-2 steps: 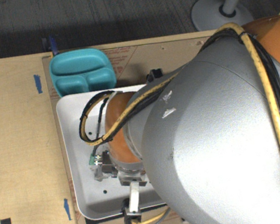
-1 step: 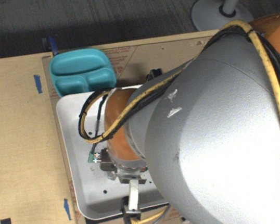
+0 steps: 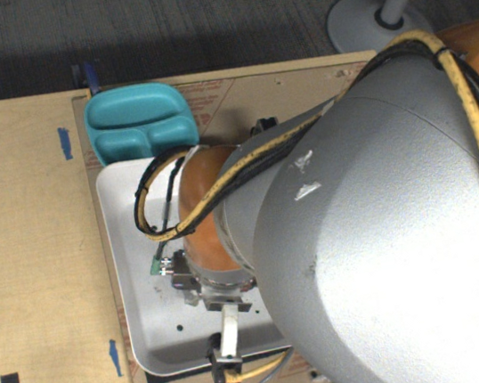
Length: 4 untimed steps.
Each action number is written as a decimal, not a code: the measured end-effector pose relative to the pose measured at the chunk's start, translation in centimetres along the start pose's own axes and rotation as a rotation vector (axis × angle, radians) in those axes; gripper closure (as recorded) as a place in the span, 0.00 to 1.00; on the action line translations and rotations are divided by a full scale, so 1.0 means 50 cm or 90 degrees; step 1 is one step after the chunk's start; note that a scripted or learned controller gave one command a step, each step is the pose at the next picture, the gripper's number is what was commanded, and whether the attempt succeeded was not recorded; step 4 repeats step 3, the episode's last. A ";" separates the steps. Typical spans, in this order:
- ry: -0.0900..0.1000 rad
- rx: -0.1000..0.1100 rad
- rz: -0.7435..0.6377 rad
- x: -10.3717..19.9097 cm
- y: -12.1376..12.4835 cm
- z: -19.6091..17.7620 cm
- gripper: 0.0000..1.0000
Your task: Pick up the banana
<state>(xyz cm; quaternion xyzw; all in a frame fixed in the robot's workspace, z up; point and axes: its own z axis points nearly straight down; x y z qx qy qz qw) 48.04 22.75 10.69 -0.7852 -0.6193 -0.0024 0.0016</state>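
Note:
The grey arm with its orange band (image 3: 202, 210) reaches in from the right and covers most of the view. Its wrist hangs low over the white bin (image 3: 131, 248), and the gripper (image 3: 177, 275) sits under it near the bin's middle, mostly hidden by the wrist. A teal, cushion-shaped thing (image 3: 140, 121) rests at the bin's far edge, above and to the left of the wrist. The arm hides whatever lies beneath the gripper and the bin's whole right side.
Bare bin floor shows along the left wall and the near left corner, with a small dark speck (image 3: 180, 328). Left of the bin lies tan bench top (image 3: 35, 264) with black marks and blue tape. A grey round stand base (image 3: 366, 20) sits at the back right.

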 end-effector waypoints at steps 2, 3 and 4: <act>-0.001 0.002 -0.001 0.002 -0.001 -0.038 1.00; -0.001 0.003 -0.001 0.002 -0.002 -0.057 1.00; -0.001 0.003 -0.001 0.002 -0.002 -0.057 1.00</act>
